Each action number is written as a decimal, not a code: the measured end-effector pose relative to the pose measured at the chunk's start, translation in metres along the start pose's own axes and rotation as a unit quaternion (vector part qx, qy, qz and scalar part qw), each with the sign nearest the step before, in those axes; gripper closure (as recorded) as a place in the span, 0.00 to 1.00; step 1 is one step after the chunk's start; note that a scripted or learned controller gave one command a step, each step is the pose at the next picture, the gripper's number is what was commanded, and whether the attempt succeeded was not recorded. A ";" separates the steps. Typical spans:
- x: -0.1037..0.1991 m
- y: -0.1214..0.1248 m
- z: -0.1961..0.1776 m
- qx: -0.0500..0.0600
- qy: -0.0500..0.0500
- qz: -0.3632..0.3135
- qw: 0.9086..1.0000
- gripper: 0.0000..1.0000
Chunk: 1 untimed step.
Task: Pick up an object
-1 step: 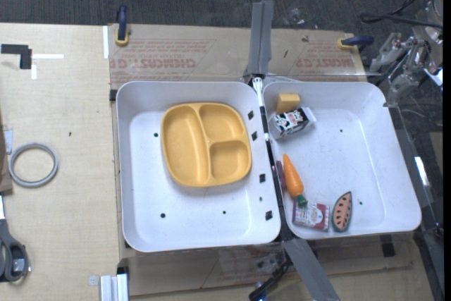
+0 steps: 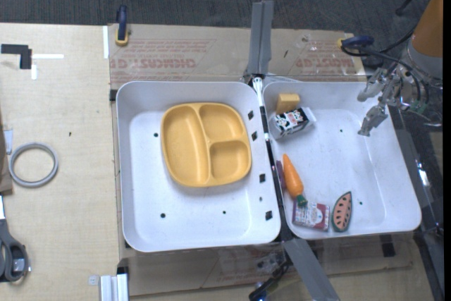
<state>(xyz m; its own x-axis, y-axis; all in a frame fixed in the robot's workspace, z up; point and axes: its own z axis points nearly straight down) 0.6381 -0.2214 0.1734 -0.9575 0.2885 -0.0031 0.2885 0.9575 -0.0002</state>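
Note:
The right bin [image 2: 394,151] holds a small tan block [image 2: 287,101] and a black-and-white carton [image 2: 292,120] near its far left corner. An orange carrot [image 2: 291,177] lies along its left wall. A red packet [image 2: 311,215] and a watermelon slice toy [image 2: 342,211] sit near its front edge. A yellow divided plate [image 2: 206,144] lies in the left bin [image 2: 134,173]. My gripper [image 2: 371,109] hangs over the right bin's far right part, open, with nothing between its fingers and well away from all the objects.
A grey tape roll [image 2: 32,164] and scissors [image 2: 10,259] lie on the wooden bench to the left. Blue clamps [image 2: 122,25] [image 2: 356,44] sit on the cardboard behind the bins. A metal divider [image 2: 261,39] runs between the bins.

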 end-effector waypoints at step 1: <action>0.029 -0.002 0.081 0.000 0.000 0.144 0.990 0.00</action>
<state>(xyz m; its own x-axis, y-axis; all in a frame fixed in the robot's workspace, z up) 0.6104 -0.2150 0.0928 -0.8353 0.5497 -0.0029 0.5497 0.8353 0.0003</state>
